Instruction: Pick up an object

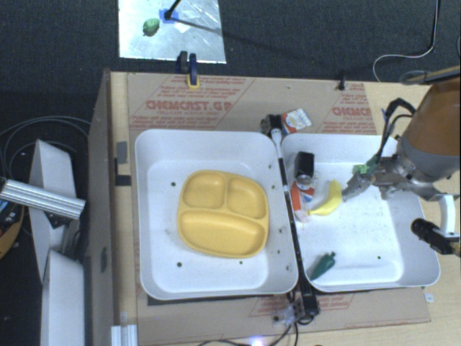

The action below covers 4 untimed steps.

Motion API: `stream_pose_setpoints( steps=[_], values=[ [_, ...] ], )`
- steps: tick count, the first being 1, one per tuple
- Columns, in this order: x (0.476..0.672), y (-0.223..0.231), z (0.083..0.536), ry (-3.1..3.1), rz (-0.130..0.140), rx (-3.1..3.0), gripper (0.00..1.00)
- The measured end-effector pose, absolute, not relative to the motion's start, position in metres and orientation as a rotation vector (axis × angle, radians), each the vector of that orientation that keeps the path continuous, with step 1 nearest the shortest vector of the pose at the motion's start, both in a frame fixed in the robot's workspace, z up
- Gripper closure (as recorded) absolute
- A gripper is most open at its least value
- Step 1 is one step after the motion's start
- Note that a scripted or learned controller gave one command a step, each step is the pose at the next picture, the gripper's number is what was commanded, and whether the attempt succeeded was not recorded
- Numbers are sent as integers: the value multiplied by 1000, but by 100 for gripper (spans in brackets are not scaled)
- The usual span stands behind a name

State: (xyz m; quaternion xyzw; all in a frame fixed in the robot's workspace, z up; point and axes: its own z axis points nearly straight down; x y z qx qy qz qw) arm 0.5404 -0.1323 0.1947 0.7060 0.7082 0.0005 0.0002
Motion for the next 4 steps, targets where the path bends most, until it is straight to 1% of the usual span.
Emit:
stream_pose_setpoints(
  steps=[1, 2, 3, 4],
  values=[
    [590, -124, 85, 2222, 2, 2217, 0],
    [595, -105, 88, 2193, -13, 2213, 0],
    [595, -99, 97, 2207, -3, 2218, 100],
    [574, -17, 185, 2226, 6, 2215, 100]
  ],
)
